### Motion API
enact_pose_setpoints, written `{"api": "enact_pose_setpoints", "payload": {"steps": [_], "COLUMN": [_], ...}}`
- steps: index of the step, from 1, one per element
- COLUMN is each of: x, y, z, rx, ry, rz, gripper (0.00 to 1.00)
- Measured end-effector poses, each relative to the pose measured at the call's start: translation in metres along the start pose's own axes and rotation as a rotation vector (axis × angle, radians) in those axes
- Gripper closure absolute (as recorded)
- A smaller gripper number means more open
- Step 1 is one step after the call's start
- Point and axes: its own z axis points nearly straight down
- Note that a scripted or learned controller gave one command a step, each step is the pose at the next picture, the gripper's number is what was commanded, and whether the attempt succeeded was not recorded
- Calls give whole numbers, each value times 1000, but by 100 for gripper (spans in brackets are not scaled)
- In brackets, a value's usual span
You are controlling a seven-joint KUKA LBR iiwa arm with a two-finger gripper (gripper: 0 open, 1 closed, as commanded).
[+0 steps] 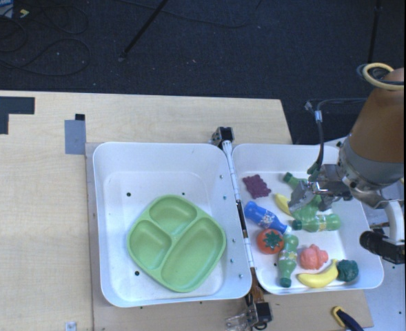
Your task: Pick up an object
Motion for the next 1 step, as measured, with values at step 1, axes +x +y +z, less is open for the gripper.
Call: {"api": "enact_pose_setpoints", "payload": {"steps": [1], "x": [-3], "y": [11], "z": [7], "rx": [-1], "ry": [0], "rz": [-1], "gripper": [100]}}
